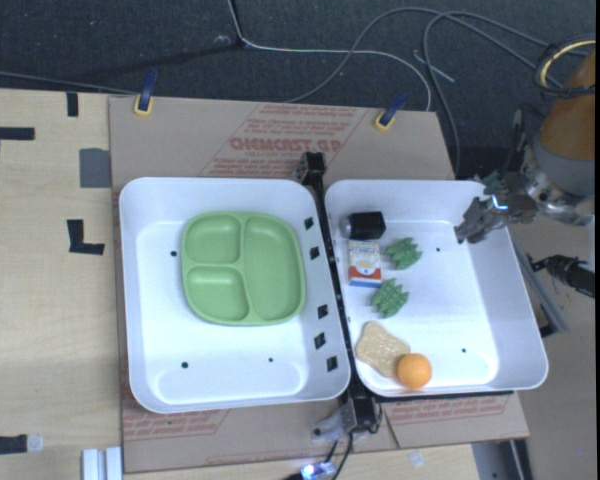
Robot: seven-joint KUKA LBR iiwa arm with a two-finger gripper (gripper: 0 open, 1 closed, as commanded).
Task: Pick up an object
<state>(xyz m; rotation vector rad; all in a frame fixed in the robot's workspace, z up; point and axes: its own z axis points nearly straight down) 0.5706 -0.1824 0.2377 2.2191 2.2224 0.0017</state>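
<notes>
Camera view has the hand (477, 220) hanging over the right white bin's (500, 298) far right rim, nothing in it; can't tell how wide it's set. That bin has a small black block (365, 225), a little white-and-red carton (365, 264), two green leafy toys (402, 253), a tan bread-like slice (380, 348) touching an orange ball (414, 370). Left white bin (150, 298) holds a green divided plastic plate (244, 267).

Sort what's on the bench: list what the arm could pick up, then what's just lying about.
Could be picked up, all in the right bin:
black block
small carton
two green toys
bread slice
orange ball

Lying about:
green divided plate in the left bin
cables
</notes>
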